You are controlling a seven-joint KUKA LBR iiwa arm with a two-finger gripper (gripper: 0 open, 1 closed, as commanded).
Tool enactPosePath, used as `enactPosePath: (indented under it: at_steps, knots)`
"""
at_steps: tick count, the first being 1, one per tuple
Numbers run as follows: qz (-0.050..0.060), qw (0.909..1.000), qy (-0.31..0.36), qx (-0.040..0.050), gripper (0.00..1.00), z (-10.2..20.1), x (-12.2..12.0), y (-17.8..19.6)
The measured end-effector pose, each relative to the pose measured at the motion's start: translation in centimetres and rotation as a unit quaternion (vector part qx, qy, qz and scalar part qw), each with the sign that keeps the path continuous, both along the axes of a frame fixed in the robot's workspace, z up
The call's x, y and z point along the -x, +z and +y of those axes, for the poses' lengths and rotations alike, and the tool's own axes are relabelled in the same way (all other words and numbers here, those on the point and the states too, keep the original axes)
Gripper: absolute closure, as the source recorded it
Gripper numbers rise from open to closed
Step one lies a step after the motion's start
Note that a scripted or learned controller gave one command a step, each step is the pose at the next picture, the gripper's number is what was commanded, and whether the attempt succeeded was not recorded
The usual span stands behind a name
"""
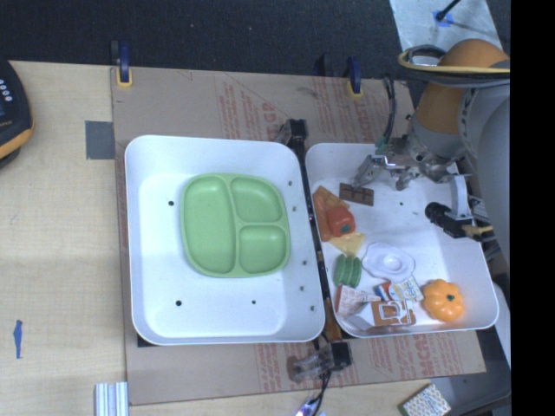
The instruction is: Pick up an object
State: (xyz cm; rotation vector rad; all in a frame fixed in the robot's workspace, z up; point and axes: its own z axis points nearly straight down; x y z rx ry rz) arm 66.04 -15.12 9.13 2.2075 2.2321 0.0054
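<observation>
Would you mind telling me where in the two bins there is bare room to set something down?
In the left bin, a bare white floor rings the green divided plate, widest along the near edge. In the right bin, the far-right floor between the gripper and the orange pumpkin is bare. Its left and near side is crowded.

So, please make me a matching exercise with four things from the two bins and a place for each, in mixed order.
Things:
1. green divided plastic plate
2. small orange toy pumpkin
3. flat brown rectangular piece
4. two-finger gripper

Places:
A. near right corner of the right bin
B. middle of the left bin
C. above the right bin's far side
D. right bin's floor, just left of the gripper

Pairs: 1-B, 2-A, 3-D, 4-C
</observation>
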Motion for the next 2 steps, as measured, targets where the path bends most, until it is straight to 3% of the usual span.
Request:
enactPosePath:
  at_steps: [1,2]
  knots:
    - [0.003,1.0000,-0.001,0.0010,1.00,-0.5,0.3,1.2]
    - [0.003,1.0000,-0.006,0.0001,1.00,0.2,6.6,7.8]
